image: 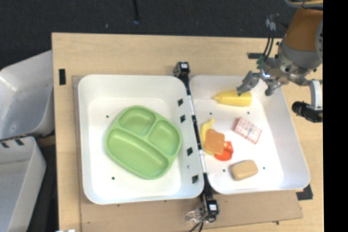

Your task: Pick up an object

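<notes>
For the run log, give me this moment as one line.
gripper: open, at yellow bottle, no grasp | right bin: five items | left bin: green tray

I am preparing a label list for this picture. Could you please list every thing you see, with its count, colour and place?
bench: 1, light wood, under both bins
left bin: 1, white
right bin: 1, white
divided plate: 1, green, in left bin
yellow bottle: 1, yellow, lying at back of right bin
small box: 1, red and white pattern, middle of right bin
banana: 1, yellow, right bin by the divider
orange piece: 1, on a red piece
tan block: 1, front of right bin
arm: 1, grey and orange
hand: 1, by the bottle
</notes>
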`<control>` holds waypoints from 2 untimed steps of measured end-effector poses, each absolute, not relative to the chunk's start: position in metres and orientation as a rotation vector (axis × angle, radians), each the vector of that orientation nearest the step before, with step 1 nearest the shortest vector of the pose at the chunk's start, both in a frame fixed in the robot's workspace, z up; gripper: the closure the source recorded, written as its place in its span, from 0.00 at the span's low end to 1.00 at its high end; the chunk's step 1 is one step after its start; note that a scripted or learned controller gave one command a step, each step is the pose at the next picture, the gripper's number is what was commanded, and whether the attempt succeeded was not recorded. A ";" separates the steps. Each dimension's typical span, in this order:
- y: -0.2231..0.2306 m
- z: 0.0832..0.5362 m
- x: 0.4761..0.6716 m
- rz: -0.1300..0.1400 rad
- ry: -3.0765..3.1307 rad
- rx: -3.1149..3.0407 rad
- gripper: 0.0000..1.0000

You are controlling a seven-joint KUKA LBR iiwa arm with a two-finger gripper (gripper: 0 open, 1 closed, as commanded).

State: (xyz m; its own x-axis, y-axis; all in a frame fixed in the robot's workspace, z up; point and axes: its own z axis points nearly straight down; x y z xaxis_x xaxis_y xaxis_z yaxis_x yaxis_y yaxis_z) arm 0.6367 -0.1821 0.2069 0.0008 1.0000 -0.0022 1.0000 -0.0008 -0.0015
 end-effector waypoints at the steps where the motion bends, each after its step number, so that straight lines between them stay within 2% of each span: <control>1: -0.189 0.153 0.645 -0.005 2.217 2.225 0.00; 2: -0.190 0.101 0.645 -0.004 2.215 2.227 0.00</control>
